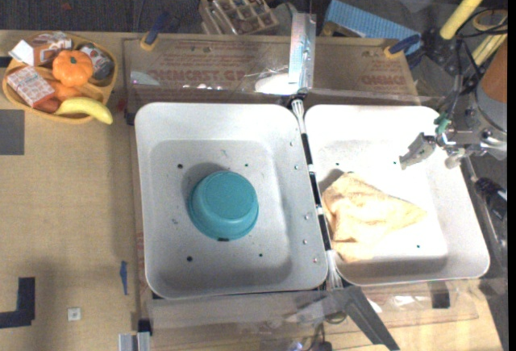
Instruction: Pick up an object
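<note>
The robot's two-finger gripper [418, 151], its fingers apart and holding nothing, hovers over the right white bin [463, 256], up and right of a crumpled tan cloth [367, 212].

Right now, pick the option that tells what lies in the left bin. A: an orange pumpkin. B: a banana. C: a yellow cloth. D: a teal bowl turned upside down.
D: the teal bowl sits bottom-up in the left bin, while the yellow cloth lies in the right bin.

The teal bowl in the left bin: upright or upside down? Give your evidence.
Upside down. The teal bowl shows a flat round base on top, no hollow, sitting on the left bin floor.
</note>
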Controlling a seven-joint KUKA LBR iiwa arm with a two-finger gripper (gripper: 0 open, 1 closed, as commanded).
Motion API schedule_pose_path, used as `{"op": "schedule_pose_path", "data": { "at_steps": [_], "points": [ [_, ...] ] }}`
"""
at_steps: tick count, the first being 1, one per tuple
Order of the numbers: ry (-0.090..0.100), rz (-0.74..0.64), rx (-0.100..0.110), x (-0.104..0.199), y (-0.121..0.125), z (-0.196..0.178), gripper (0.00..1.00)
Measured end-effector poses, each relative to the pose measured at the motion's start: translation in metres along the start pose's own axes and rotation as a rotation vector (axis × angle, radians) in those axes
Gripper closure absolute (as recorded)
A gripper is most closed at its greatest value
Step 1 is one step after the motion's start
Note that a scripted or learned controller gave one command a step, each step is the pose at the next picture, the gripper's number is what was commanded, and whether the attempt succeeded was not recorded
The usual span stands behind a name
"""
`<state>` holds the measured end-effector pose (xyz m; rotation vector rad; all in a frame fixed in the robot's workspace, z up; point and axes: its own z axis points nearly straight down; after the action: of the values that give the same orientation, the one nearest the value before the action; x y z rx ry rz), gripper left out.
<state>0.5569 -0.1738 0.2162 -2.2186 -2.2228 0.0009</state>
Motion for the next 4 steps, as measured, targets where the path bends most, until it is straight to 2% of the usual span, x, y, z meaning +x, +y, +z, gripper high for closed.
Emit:
{"op": "schedule_pose_path", "data": {
  "at_steps": [1,2,3,4],
  "points": [
    [-0.003,0.109,-0.015,0.058,-0.031,0.123,0.00],
    [0.000,0.113,-0.020,0.057,-0.029,0.113,1.00],
    [-0.001,0.234,-0.001,0.072,-0.013,0.095,1.00],
    [-0.001,0.234,-0.001,0.072,-0.013,0.095,0.00]
  ]
}}
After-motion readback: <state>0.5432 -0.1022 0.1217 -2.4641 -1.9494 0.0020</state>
